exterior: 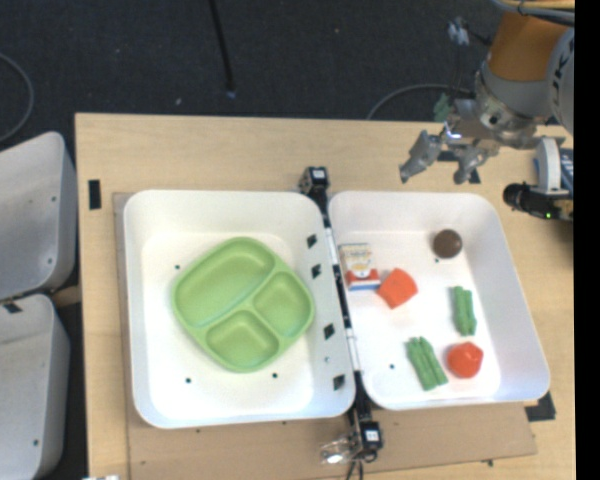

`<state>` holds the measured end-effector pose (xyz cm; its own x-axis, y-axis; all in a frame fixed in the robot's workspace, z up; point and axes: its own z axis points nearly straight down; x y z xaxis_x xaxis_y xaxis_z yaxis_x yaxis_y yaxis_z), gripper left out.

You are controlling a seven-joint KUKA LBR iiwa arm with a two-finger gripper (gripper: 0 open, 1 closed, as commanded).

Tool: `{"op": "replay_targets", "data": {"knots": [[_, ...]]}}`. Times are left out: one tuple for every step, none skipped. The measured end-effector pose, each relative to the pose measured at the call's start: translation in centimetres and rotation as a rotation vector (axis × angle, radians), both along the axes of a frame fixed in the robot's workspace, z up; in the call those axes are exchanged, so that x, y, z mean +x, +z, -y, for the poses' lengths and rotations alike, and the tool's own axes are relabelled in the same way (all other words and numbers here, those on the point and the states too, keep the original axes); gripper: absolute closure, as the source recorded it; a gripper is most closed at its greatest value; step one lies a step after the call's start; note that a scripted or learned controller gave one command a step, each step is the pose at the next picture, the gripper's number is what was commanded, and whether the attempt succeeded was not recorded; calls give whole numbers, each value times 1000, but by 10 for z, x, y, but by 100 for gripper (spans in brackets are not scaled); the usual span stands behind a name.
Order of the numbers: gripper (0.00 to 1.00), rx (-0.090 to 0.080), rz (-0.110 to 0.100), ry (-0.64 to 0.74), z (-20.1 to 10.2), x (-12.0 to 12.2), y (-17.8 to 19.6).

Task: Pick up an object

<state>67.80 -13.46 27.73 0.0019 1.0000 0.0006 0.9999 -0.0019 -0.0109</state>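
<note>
My gripper (442,164) hangs above the far edge of the right bin (510,268), fingers spread open with nothing between them. Below it in that bin lie a brown round object (447,243), a small white and red carton (357,265), an orange block (398,288), two green pieces (464,310) (426,362) and a red object (465,360). All of them rest on the bin floor, apart from the gripper.
The left bin (150,368) holds a green divided plate (242,303). A raised divider (330,288) separates the two bins. Bare wooden bench (220,148) runs along the far side, with white chairs (20,228) at the left.
</note>
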Motion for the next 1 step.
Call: {"op": "replay_targets", "data": {"knots": [[0, -1, 13, 2, 0, 2, 8]]}}
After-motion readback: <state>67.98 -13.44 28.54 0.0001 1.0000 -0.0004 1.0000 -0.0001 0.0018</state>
